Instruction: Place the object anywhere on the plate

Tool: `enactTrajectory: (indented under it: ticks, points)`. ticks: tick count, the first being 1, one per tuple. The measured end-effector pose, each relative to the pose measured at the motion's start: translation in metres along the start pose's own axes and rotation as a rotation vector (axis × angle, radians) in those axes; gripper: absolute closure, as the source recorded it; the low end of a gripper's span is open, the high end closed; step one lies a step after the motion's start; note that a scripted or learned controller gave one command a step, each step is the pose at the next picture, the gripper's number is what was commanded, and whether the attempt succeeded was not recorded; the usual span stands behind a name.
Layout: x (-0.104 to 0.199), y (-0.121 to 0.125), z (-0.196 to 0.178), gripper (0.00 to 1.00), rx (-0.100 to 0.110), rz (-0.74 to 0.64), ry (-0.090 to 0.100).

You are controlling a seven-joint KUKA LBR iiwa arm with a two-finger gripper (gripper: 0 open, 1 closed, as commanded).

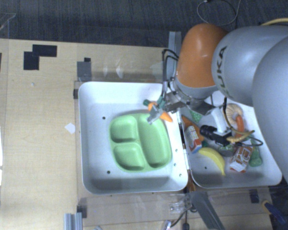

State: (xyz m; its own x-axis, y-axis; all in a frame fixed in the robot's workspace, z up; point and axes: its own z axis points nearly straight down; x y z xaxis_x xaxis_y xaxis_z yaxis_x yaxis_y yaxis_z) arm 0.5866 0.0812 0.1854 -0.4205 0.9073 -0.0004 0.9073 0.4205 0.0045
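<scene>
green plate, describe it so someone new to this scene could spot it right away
Of the two white bins, look in the left bin. The green plate lies at its middle, just below the gripper. It is pale green and split into three compartments, unlike the jumbled small items in the right bin.

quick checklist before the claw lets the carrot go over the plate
1. Carrot between the claw fingers: ok, the orange piece sits at the fingertips.
2. Claw over the plate: ok, it hangs above the plate's upper right corner, close to the rim.
3. Landing spot free: ok, the three green compartments look bare.
4. Plate lies flat in the left bin: ok.
5. Height of carrot above plate: cannot tell from this one slanted view.
6. Clear of the right bin's clutter, such as the banana: ok, it lies apart from the claw.
</scene>
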Motion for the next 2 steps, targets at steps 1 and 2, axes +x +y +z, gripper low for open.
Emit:
enactTrajectory:
  ticks: [1,2]
  points:
    - [-0.017,-0.053,-0.04,0.0,-0.002,0.015,-0.001]
    - [-0.017,-0.051,-0.051,1.0,-0.007,0.014,-0.002]
